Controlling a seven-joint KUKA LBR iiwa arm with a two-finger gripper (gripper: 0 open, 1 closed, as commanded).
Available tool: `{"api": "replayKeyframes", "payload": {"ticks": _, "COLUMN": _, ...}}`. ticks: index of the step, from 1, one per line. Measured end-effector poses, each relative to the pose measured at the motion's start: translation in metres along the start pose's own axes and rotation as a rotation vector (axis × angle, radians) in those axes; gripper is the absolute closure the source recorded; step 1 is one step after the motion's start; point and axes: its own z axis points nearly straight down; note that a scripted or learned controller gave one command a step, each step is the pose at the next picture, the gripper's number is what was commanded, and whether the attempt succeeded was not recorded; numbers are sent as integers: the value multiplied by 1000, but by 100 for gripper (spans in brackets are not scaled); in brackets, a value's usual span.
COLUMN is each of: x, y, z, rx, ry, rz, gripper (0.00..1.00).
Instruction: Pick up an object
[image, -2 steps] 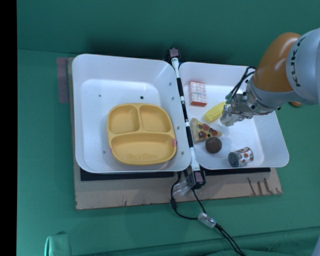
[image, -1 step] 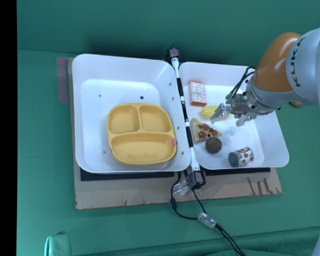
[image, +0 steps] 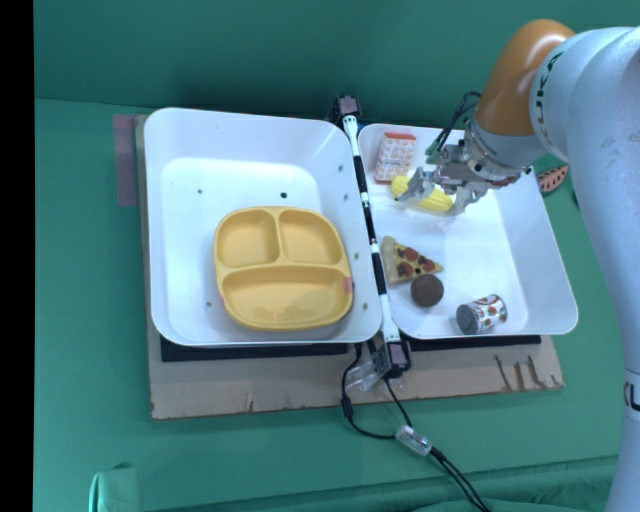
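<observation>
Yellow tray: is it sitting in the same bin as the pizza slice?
No. The yellow tray lies in the left bin, while the pizza slice lies in the right bin.

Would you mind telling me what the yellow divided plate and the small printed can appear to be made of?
The yellow divided plate looks like moulded plastic: uniform colour, soft sheen, rounded compartment ridges. The small printed can, lying on its side, seems metal or toy plastic; its dull grey end suggests metal, but that is uncertain.
</observation>
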Motion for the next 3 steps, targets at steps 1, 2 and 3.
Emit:
{"api": "replayKeyframes", "payload": {"ticks": 1, "x": -3, "y": 3, "z": -18, "rx": -16, "ry": -6, "rz": 5, "gripper": 100}}
{"api": "replayKeyframes", "payload": {"ticks": 2, "x": -3, "y": 3, "z": -18, "rx": -15, "ry": -6, "rz": 4, "gripper": 0}}
{"api": "replayKeyframes", "payload": {"ticks": 3, "x": 3, "y": 44, "z": 1, "rx": 1, "ry": -1, "rz": 0, "gripper": 0}}
